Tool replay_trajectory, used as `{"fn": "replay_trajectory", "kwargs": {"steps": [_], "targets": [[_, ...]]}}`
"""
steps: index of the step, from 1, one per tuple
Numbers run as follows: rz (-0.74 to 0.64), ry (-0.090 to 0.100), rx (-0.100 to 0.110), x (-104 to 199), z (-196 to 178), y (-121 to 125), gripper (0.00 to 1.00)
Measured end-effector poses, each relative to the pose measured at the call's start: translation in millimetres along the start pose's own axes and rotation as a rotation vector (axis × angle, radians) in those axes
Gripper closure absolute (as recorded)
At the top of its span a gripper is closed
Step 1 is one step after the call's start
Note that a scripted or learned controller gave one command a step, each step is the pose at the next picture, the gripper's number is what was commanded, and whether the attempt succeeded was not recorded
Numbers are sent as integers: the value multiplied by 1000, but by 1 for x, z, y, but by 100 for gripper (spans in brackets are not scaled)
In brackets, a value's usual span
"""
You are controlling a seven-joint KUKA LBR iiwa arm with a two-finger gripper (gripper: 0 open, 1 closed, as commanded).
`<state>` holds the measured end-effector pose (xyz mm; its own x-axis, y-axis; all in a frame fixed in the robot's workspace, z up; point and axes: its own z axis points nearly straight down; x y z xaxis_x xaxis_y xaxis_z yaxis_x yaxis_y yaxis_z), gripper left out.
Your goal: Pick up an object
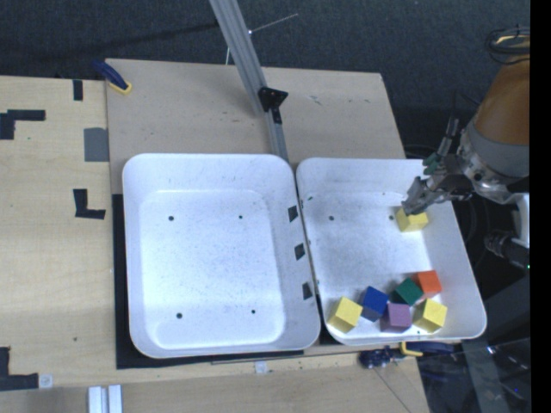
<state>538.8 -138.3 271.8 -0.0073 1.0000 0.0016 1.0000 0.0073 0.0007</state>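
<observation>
A yellow cube (412, 221) lies apart from the others near the right bin's (357, 231) far right wall. My gripper (418, 200) hangs right over it, its tip at the cube's top edge, with the arm coming in from the right. Along the bin's near edge sits a cluster of cubes: yellow (346, 313), blue (374, 302), purple (398, 316), green (407, 292), orange (428, 282) and another yellow (434, 314).
The left bin (207, 256) adjoins the right one. A slanted metal pole (245, 50) rises behind the bins. A blue and yellow clamp (113, 76) lies at the bench's far left, and another (387, 357) sits below the right bin.
</observation>
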Motion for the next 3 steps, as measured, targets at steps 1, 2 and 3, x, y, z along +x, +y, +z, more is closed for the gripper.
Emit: {"fn": "replay_trajectory", "kwargs": {"steps": [1,2,3], "targets": [[0,0,1,54,-2,12,100],[0,-1,2,106,-4,18,100],[0,0,3,164,0,19,100]]}}
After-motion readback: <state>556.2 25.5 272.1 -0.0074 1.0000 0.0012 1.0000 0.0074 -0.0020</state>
